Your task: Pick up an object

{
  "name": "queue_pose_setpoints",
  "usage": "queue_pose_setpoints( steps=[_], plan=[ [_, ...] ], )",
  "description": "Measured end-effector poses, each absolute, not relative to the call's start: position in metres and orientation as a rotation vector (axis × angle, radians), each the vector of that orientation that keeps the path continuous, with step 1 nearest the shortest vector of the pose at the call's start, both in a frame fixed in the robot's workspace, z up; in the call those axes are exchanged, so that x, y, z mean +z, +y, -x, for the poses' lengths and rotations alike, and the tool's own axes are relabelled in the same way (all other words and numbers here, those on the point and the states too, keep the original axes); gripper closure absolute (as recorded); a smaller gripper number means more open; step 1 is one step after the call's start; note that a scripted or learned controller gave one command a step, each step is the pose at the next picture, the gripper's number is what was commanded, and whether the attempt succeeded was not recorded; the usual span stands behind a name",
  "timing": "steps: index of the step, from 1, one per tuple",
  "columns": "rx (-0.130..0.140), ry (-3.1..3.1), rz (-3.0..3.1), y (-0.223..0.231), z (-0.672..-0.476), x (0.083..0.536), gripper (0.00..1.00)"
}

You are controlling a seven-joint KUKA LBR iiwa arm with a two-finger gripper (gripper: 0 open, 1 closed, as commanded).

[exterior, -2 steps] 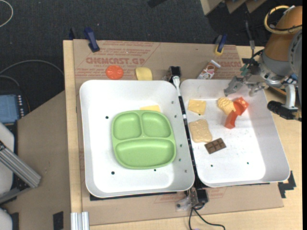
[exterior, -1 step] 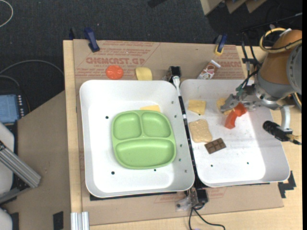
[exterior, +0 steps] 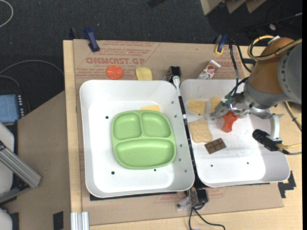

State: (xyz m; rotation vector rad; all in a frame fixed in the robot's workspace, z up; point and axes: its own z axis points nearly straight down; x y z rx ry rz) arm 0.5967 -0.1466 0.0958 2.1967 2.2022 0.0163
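The right bin's point(exterior: 268, 169) near half is left open. Its far-left part is crowded by a red object point(exterior: 230, 121), cracker point(exterior: 200, 131) and chocolate piece point(exterior: 215, 146).

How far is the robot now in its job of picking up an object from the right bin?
Done: the end effector has reached into the right bin, beside the red object. In hand: nothing visibly; whether the red object is gripped cannot be told. Left: the lift. The bread slice, the chocolate piece and the yellow pieces lie on the bin floor, and the green divided plate sits in the left bin.
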Motion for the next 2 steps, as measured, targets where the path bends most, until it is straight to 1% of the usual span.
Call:
queue_pose_setpoints(
  steps=[1,2],
  plan=[
    [0.017,2.194,-2.195,-0.1501,-0.5983,0.1076,1.0],
    [0.014,2.196,-2.198,-0.1498,-0.5972,0.1057,0.0]
  ],
)
